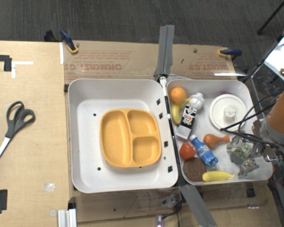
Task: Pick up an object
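Nearest to us, the long yellow plastic banana lies at the front wall of the right white bin, just left of the gripper. We judge the step as the reach, nothing held; whether its fingers are apart we cannot tell. Next it must settle over one object. Further left lie a blue bottle, a red tomato, a brown disc. The left white bin holds a yellow divided plate.
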Available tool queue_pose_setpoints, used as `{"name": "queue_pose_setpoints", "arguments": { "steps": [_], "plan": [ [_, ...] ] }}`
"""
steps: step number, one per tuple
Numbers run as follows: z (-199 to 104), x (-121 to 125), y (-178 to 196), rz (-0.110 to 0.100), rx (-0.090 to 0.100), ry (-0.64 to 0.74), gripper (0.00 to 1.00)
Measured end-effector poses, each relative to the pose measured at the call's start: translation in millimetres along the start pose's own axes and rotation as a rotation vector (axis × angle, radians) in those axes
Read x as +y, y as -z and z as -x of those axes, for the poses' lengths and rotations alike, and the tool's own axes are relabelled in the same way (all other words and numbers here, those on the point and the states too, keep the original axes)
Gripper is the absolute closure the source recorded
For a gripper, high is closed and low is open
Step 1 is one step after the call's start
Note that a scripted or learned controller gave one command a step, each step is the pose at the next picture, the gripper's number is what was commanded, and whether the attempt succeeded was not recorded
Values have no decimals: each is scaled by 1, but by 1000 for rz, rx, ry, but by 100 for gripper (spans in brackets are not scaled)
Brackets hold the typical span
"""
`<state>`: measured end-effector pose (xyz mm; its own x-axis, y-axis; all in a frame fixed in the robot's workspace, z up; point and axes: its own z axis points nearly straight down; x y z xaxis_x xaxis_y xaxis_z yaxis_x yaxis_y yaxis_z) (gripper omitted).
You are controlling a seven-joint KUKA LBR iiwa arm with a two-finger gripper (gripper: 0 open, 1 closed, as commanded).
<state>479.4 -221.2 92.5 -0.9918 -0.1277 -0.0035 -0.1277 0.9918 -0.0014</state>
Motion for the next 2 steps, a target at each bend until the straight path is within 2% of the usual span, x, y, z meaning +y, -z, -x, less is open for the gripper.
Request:
{"name": "queue_pose_setpoints", "arguments": {
  "steps": [1,2],
  "plan": [
    [86,75,0,1,0,-42,0],
    [29,85,-1,1,2,-271,0]
  ]
}}
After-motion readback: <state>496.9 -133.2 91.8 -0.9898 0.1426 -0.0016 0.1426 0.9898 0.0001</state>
